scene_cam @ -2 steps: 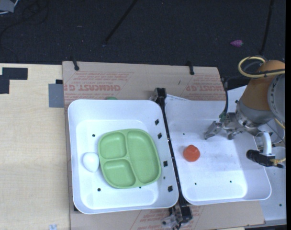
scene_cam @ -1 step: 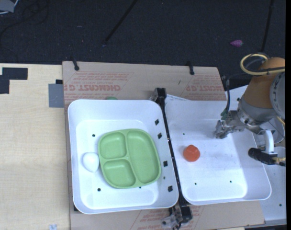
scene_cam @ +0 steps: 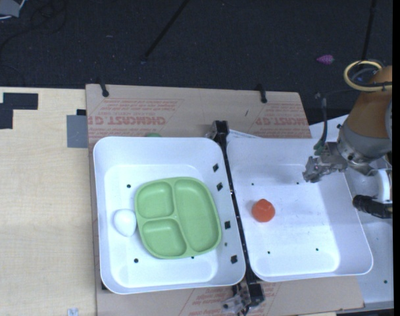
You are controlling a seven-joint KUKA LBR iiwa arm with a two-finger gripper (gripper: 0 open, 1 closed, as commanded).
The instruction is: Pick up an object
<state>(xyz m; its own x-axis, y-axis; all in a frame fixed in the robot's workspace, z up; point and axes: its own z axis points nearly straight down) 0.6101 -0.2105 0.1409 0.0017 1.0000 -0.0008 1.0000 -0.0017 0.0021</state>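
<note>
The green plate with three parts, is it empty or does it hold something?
Empty. All three compartments of the green plate show bare green; the white egg lies outside, against its left edge.

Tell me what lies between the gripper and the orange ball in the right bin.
Nothing visible. The gripper sits over the right bin's upper right part, and the orange ball lies alone near the middle of the bin floor, below and left of it in the view. Only bare white floor shows between them.
</note>
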